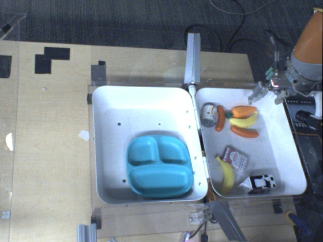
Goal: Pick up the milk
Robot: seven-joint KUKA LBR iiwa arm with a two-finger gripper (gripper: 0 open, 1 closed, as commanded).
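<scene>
The arm is cut off at the right edge; its gripper hangs over the right bin's far rim, fingers spread, holding nothing; the milk lies in that bin's near corner beside a banana; the left bin holds a blue tray.

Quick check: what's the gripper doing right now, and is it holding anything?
Gripper: open, holding nothing, above the top right corner of the right bin. Milk lies at that bin's bottom edge, far from it.
</scene>
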